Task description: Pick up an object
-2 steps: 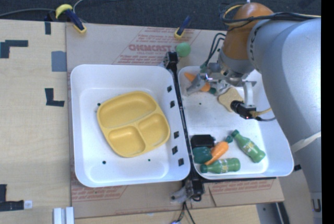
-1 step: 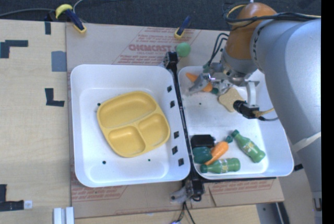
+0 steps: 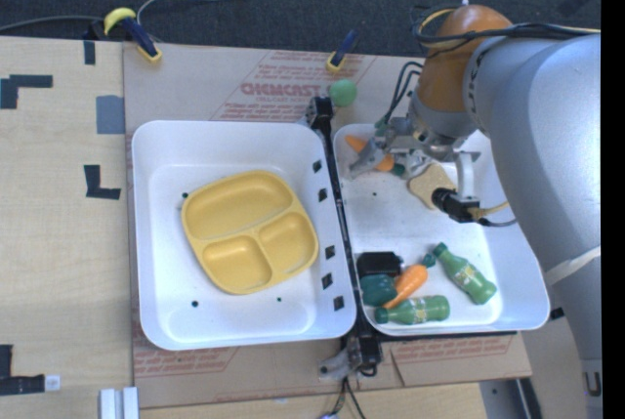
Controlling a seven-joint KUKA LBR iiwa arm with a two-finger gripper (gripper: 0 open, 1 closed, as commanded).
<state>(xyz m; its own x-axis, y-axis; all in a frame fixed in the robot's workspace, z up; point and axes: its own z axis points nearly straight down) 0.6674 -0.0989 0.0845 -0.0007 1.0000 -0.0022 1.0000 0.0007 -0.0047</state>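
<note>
Your arm's fingers (image 3: 376,156) are low in the far end of the right bin (image 3: 518,310). I cannot tell if they are spread or squeezed, so do not count on a grab yet. A small orange piece (image 3: 357,143) lies right by the fingertips, touching or almost touching. It looks light, hard and smooth, so it may slip; pinch it across its thin middle. A tan flat piece (image 3: 430,183) lies just beside the fingers, toward you. Well apart from them, at the near end, lie a carrot (image 3: 412,280) and two green bottles (image 3: 467,274). The yellow plate (image 3: 250,230) sits in the left bin (image 3: 156,212).
</note>
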